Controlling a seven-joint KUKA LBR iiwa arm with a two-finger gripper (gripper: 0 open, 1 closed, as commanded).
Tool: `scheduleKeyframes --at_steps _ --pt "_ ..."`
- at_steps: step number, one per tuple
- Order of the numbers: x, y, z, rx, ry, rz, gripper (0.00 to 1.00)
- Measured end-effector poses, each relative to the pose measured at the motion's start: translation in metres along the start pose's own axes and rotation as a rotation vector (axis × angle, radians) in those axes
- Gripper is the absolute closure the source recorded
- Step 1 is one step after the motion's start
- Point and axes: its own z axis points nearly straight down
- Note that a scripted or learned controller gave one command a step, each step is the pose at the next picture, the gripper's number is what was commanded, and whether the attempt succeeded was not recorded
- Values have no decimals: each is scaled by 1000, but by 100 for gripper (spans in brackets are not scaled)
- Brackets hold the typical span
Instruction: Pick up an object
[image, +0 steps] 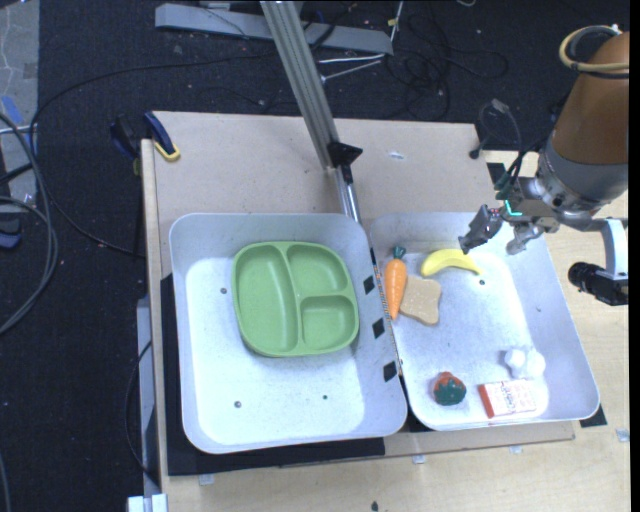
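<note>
Far to the gripper's left, the green divided plate (296, 298) lay alone in the left bin (200, 400), well out of the way. Nearer, still left and below, the toy carrot (395, 284) leaned against the bread slice (421, 301) by the bins' shared edge, a crowded spot. The toy banana (449, 263) lay just below and left of the gripper (503, 232), probably the likeliest target, with bare floor of the right bin (560, 330) around it. The gripper hung above the bin's far rim, fingers spread and pinching nothing. Farther below sat a red-green ball (449, 389), a white lump (520, 361) and a red-and-white carton (511, 399).
</note>
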Motion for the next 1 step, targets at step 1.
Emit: scheduleKeyframes --at_steps 1 --pt "0 1 -2 -3 0 0 0"
